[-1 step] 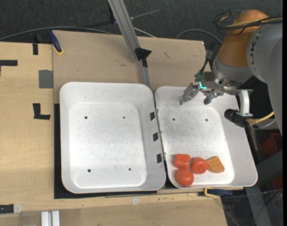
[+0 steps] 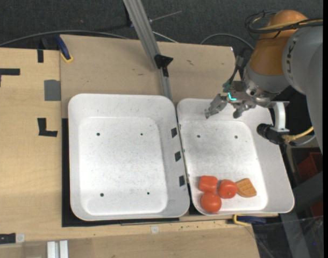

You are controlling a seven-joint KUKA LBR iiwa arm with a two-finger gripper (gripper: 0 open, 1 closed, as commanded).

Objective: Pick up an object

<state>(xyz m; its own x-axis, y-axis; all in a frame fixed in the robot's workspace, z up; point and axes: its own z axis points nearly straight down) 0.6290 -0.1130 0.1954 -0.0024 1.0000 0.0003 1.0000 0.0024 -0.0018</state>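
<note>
1. The gripper point(image 2: 227, 109) hangs over the far edge of the right bin point(image 2: 271, 160), with its two fingers spread apart and nothing between them.
2. Above it I see the grey wrist and the orange band point(image 2: 269, 52) of the arm, which comes in from the right side.
3. The things to pick lie well apart from the gripper, at the near end of the same bin: three red round pieces and one small orange-brown piece.
4. One red piece point(image 2: 208, 184) lies on the left, a second red piece point(image 2: 227, 189) is just beside it, and the third red piece point(image 2: 211, 202) lies nearest to the front rim, touching or almost touching the others.
5. The orange-brown piece point(image 2: 246, 188) lies just to the right of the red group and looks flatter, like a wedge or a biscuit.
6. I judge these to be light toy foods, rather stiff and smooth, so a round one may slip or roll out of the fingers.
7. The best hold, I think, is across the middle of a red piece, on its free sides, because the neighbours leave little room for a finger.
8. The left bin point(image 2: 78, 144) stands beside the right one.
</note>
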